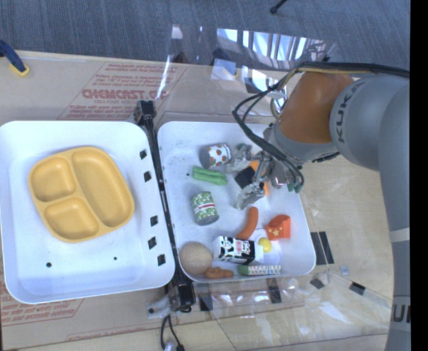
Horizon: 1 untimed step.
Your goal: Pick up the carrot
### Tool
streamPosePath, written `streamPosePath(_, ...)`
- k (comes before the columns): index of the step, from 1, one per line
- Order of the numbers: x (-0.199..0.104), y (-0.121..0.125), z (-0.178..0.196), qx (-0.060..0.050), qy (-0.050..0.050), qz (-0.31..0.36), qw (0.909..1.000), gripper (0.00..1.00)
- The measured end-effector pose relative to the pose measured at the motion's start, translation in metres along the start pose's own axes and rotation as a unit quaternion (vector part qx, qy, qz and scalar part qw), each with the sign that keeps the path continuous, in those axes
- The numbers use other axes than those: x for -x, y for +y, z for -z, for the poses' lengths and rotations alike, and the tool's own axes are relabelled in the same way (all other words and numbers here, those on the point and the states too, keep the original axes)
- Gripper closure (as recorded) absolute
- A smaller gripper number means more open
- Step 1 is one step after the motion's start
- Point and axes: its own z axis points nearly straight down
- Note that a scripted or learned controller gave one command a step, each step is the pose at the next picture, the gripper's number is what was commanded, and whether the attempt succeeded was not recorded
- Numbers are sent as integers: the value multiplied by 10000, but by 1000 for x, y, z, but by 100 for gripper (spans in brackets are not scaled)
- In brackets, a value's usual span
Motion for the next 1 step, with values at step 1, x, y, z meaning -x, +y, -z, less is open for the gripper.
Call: streamPosePath(1, 3, 2, 13, -8, -33, 44, 10000, 100)
